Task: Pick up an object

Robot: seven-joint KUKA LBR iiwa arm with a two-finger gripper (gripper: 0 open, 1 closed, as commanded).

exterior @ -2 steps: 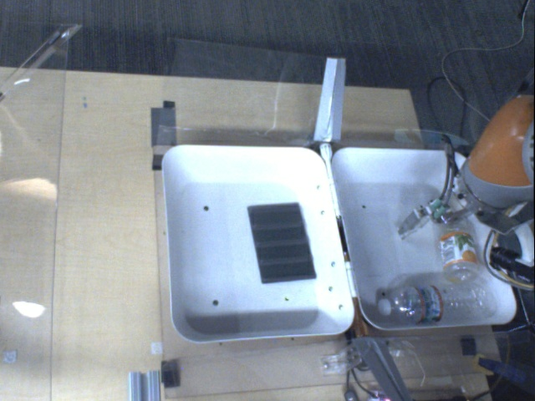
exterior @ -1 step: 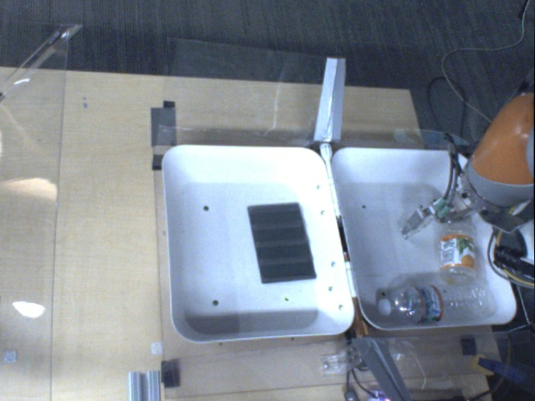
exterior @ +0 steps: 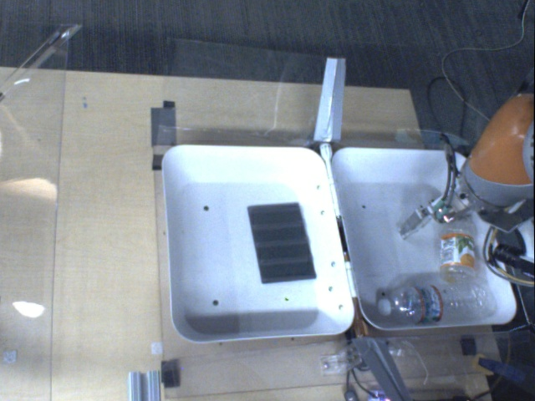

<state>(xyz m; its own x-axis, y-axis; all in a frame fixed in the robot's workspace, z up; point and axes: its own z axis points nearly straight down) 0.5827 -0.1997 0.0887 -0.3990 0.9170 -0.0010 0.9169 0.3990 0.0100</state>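
Lying flat in the left bin, a dark ribbed rectangular pad runs its long axis roughly front to back. Right of it, in the right bin, the gripper hangs beside a small labelled bottle; a clear bottle lies crosswise nearer the front.
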